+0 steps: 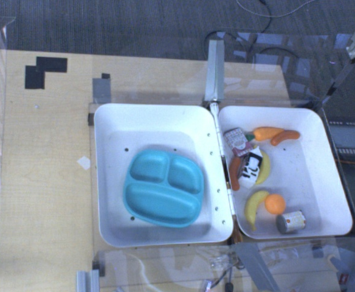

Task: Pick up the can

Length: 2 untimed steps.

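The can (291,221) is a small silver cylinder lying on its side near the front edge of the right bin (314,163). Its round end faces left, toward an orange (275,204) that sits just beside it.
A yellow banana (255,206) lies left of the orange. Farther back are a second banana (265,166), a black-and-white packet (248,168), a brown sausage (234,174), a carrot (267,133) and a grey packet (235,139). A blue divided plate (164,187) lies in the left bin (113,163).
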### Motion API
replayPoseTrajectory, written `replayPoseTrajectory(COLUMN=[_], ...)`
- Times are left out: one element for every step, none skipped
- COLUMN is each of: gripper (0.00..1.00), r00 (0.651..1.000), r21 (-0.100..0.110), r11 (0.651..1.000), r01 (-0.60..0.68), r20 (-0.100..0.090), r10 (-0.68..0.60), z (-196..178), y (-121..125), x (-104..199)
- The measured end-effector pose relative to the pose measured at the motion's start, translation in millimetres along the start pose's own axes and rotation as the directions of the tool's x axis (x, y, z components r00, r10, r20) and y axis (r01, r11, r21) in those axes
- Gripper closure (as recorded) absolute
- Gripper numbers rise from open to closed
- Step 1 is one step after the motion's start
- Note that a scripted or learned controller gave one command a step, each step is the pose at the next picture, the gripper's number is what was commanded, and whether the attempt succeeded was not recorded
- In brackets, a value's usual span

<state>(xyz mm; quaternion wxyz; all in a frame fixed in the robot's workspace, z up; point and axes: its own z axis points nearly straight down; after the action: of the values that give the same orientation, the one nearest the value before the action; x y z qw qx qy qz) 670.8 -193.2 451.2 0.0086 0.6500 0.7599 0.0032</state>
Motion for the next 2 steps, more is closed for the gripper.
replayPoseTrajectory(gripper=[1.0,1.0], r00=[1.0,0.972], r21=[-0.007,0.007], r11=[1.0,0.972], r01=[0.009,0.234], r20=[0.005,-0.007], r10=[-0.009,-0.234], z=[-13.0,14.0], y=[2.1,-3.1], x=[1.9,-11.1])
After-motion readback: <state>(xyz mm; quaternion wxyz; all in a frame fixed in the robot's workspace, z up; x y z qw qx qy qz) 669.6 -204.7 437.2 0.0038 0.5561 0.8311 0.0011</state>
